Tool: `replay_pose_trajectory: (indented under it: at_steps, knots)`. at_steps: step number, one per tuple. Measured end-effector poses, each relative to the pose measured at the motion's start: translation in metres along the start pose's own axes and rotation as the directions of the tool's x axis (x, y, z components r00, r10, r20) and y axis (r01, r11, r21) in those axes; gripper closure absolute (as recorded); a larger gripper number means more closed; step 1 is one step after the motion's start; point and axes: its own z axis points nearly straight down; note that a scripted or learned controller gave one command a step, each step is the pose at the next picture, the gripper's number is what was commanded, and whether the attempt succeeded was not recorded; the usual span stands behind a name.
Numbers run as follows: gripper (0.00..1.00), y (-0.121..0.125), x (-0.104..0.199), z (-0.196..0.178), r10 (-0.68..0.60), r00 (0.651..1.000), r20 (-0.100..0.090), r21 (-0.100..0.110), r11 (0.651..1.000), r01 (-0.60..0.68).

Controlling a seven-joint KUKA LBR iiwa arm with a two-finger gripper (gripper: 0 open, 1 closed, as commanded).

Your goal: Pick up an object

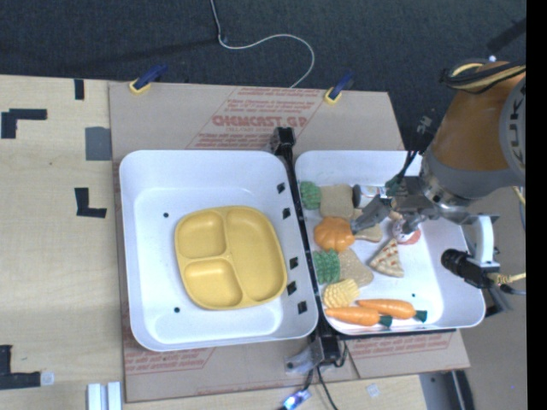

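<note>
Approach step, nothing lifted yet by the look of it. Claw point(386, 214) down inside the right bin point(457, 310), hovering over the upper middle of the toy-food pile; dark fingers splayed apart, fairly wide, nothing visible between them. Closest candidates: orange round piece point(333, 233) just left of the claw, pizza slice point(388, 260) just below it, tan bread-like slab point(335, 200) up and left. Something reddish tucked under the wrist, too hidden to name. Rest of the pile packed tight along the bin's left and lower edge: green ridged piece point(327, 266), corn cob point(340, 294), two carrots point(386, 308) lying flat near the front wall, small green piece point(310, 196) at the top left corner. Left bin point(145, 186) carrying a yellow divided plate point(229, 256), well apart from the action. Cardboard sheet point(248, 118) under both bins on the tabletop. Next move, judged from this: settle on one target, probably the pizza slice or the orange piece, centre the open fingers over it, drop straight down, then close. Main risk is clutter: neighbours touching, so a finger landing on the next item or pinching two at once looks likely. Flat pizza slice may slip out of a top pinch; rounder orange piece seems the easier grab.
</note>
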Motion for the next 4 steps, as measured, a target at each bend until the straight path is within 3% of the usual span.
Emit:
replay_pose_trajectory:
  at_steps: [1, 2, 3, 4]
  knots:
    - [0.0, 0.003, 0.0, -0.006, -0.003, 1.0, 0.001, -0.012, 1.0, 0.003]
    - [0.0, 0.012, 0.002, 0.05, -0.004, 1.0, 0.001, -0.008, 1.0, 0.004]
    - [0.0, 0.005, 0.007, 0.111, -0.003, 1.0, 0.0, -0.008, 1.0, 0.003]
    - [0.0, 0.006, 0.008, 0.133, -0.004, 1.0, 0.002, -0.014, 1.0, 0.004]
